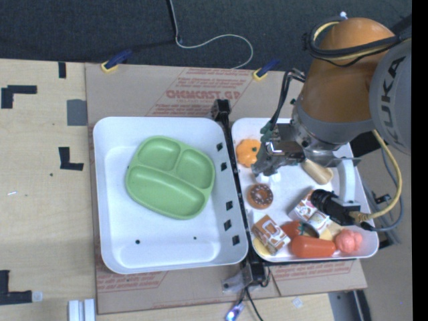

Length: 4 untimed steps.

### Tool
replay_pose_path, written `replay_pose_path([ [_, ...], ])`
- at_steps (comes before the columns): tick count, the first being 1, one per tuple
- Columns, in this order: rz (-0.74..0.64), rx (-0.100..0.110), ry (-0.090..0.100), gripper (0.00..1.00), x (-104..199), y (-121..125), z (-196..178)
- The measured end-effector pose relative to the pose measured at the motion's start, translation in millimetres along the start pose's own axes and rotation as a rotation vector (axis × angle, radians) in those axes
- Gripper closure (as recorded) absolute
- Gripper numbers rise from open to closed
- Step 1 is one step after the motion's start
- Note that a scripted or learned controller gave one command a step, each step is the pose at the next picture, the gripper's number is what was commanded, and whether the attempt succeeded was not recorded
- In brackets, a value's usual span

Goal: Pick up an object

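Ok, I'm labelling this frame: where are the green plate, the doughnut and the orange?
green plate [170, 177], camera view, centre divider.
doughnut [260, 196], camera view, its glazed top.
orange [247, 152], camera view, its middle.

— Lighting? 
— Even and fairly bright from overhead; the white bins read slightly washed out, with soft shadows under their rims.

— Sharpness? 
— Mildly soft throughout. Small items are grainy, and the orange band shows a dull sheen.

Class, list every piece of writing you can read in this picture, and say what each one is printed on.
"KUKA", partly cut off, on the grey arm.
Red print on the cardboard sheet behind the bins: too blurred to read reliably.
Printing on the small packets in the right bin: too small to read.
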<state>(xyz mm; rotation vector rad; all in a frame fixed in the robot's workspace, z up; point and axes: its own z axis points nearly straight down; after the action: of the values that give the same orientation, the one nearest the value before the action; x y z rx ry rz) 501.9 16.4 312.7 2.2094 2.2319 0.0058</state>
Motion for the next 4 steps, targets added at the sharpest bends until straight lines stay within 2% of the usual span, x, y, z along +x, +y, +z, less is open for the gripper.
replay_pose_path([
  [1, -0.002, -0.003, 0.002, 1.00, 69, -18, -83],
  [2, 0.005, 0.004, -0.002, 1.00, 109, -17, -88],
  [3, 0.008, 0.005, -0.003, 0.00, 106, -17, -87],
  [4, 0.007, 0.006, -0.004, 1.00, 107, -17, -97],
])
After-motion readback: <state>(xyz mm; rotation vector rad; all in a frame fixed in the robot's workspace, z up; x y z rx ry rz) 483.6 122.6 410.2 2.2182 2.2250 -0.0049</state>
